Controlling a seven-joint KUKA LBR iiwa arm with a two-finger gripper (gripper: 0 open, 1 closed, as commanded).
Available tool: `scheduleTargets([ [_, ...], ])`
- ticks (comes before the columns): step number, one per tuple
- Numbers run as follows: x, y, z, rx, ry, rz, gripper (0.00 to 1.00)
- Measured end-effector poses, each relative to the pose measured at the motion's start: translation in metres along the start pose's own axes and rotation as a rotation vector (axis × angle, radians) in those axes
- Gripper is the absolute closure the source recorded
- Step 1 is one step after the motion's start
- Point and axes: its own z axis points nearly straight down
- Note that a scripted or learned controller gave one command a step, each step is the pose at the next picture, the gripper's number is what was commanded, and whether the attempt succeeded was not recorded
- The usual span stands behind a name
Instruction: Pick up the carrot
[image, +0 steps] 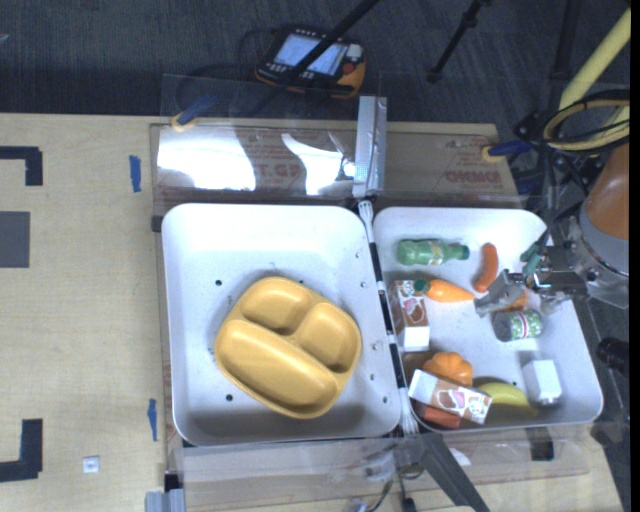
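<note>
Right white bin (570, 345), carrot (447, 291) just left of hand (500, 293), grip state unclear

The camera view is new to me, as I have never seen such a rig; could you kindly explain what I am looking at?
You are looking down at a slant on a bench with two shallow white bins. The left bin holds a yellow sectioned tray. The right bin holds toy groceries: a carrot, a green bottle, a sausage, a small can, a banana and some cartons. The grey machine with the orange band entering from the right is a robot arm; its gripper hangs over the right bin, just right of the carrot, near the sausage and can. I see nothing held between its fingers.
</note>
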Motion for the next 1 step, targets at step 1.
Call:
scheduleTargets([
  [1, 0.0505, 0.0598, 0.0885, -0.001, -0.001, -0.017, 0.0],
])
